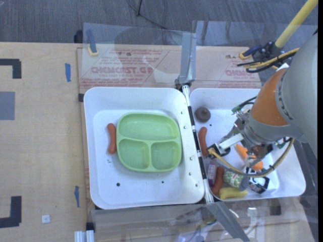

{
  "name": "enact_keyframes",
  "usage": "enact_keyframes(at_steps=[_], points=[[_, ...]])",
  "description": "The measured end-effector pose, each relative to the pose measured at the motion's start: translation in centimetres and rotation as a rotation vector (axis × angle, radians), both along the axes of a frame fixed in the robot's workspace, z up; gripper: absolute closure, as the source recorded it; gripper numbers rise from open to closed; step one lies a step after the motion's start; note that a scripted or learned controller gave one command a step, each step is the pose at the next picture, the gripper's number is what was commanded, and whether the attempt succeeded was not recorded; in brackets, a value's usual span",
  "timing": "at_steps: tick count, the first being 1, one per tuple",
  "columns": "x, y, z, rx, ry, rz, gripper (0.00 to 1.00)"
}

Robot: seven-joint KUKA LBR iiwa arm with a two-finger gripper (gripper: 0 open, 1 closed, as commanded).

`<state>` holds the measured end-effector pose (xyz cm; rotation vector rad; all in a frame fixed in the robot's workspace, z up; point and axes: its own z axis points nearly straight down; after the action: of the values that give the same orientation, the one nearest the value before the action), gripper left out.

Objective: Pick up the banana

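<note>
Banana lies at the 6 o'clock edge of the right bin, just beside a green-labelled packet and a red sausage. It looks light and soft-skinned, curved and easily bruised, so a gentle pinch across its thick middle seems best. Tool hovers among the clutter toward 1 o'clock of the fruit; whether it is spread or closed, or has hold of anything, I cannot tell.

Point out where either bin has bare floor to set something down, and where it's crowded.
Left bin: bare strips around the green plate, except by the sausage. Right bin: bare top strip beside the brown disc. Crowded at its bottom left, around the banana, below the arm.
</note>
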<state>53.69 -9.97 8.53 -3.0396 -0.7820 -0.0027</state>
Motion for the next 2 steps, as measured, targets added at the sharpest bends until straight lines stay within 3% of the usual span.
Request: enact_keyframes(at_steps=[1, 2], points=[[10.2, -2.9, -0.2, -0.003, 0.003, -0.025, 0.00], [11.9, -0.5, -0.1, -0.011, 0.014, -0.195, 0.00]])
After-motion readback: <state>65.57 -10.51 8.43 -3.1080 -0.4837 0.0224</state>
